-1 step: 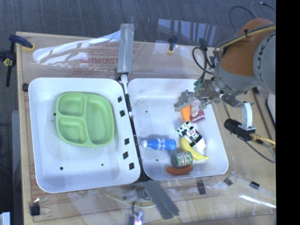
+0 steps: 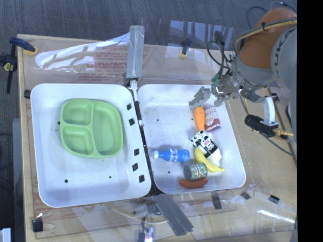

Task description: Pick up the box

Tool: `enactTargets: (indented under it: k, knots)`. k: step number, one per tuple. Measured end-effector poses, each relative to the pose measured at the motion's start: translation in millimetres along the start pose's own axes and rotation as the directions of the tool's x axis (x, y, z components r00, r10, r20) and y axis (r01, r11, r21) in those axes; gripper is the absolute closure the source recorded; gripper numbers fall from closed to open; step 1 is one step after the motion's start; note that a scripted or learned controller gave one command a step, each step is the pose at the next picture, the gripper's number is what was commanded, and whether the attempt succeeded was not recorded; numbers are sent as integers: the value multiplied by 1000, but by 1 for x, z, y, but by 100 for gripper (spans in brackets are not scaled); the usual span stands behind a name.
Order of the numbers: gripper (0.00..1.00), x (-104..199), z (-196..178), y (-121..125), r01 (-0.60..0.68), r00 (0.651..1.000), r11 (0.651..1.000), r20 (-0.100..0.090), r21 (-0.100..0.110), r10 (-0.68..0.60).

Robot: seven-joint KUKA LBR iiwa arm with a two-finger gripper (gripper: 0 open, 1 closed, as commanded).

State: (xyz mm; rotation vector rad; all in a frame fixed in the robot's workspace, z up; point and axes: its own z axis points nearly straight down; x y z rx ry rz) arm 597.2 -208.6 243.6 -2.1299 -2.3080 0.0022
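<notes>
A small red and white box [image 2: 212, 119] lies in the right bin [image 2: 166, 102] near its far right side, touching an orange carrot [image 2: 200, 118]. Closer to the front lies a black and white cow-patterned carton [image 2: 205, 143]. My gripper [image 2: 209, 99] hangs just above the far ends of the carrot and the red and white box. It is open, with one grey finger [image 2: 198, 98] to the left, and nothing is between the fingers.
The right bin also holds a banana [image 2: 208, 163], a blue bottle [image 2: 171, 155], a green can [image 2: 195, 171] and a red sausage [image 2: 193, 183]. A green divided plate [image 2: 92, 127] sits in the left bin [image 2: 45, 175]. Cables hang by the arm at the right.
</notes>
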Motion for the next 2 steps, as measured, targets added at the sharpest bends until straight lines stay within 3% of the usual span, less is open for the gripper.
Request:
enactTargets:
  k: [1, 2]
  knots:
    - [100, 1, -10, 1, 7, 1000, 1000, 0, 1, -7]
    - [100, -3, -53, 6, -25, 1000, 1000, 0, 0, 25]
